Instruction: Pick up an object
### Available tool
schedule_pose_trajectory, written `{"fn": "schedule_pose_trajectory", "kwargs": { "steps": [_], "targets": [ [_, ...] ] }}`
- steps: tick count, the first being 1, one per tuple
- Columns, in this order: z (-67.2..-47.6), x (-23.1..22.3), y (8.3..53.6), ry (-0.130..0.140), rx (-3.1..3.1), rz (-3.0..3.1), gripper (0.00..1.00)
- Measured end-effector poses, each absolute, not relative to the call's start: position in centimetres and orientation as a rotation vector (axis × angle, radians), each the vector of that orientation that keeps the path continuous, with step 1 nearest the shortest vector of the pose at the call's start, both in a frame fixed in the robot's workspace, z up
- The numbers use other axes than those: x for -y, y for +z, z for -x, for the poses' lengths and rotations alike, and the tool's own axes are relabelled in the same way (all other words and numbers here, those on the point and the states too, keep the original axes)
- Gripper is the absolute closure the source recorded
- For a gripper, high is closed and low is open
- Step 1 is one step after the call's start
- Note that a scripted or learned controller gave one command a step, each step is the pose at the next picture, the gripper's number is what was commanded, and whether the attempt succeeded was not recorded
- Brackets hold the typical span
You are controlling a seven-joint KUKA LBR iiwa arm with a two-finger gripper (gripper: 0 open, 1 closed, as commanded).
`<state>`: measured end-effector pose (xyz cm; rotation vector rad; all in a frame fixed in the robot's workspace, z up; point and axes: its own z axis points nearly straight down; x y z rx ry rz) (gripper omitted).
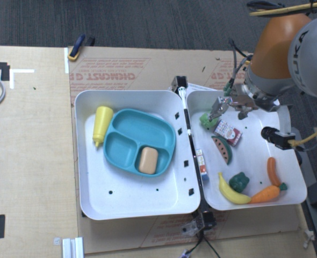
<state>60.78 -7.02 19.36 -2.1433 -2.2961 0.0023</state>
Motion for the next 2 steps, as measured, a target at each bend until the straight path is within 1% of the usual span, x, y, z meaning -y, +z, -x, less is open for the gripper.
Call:
{"fn": "schedule_pose_trajectory", "kwargs": {
  "steps": [1, 2],
  "targets": [
    [-56.5, 6.4, 19.2, 0.001, 2.709, 1.590, 0.00],
    [-56.3, 11.3, 10.9, 0.000, 2.644, 1.696, 0.00]
  ]
}}
